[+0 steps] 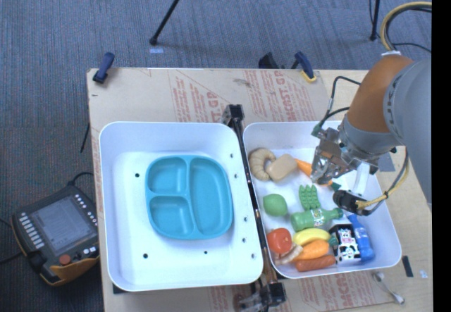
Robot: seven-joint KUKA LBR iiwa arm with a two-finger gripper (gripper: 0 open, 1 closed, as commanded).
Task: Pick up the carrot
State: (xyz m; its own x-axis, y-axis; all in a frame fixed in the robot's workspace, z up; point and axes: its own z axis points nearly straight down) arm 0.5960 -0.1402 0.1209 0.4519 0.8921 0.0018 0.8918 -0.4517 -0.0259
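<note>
A brown worktop [176, 92] on blue carpet carries 2 white bins. The arm leans in from the right; its gripper [322, 175] hangs over the right bin [390, 229], touching a carrot [304, 167] by the bread; whether it is open I cannot tell.

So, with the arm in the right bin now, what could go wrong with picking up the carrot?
1. The pincer hangs over a small orange piece beside the bread slice; it might nudge the bread instead.
2. Another carrot lies at the bin's near edge, packed against the banana and tomato, so a grasp there could catch a neighbour.
</note>
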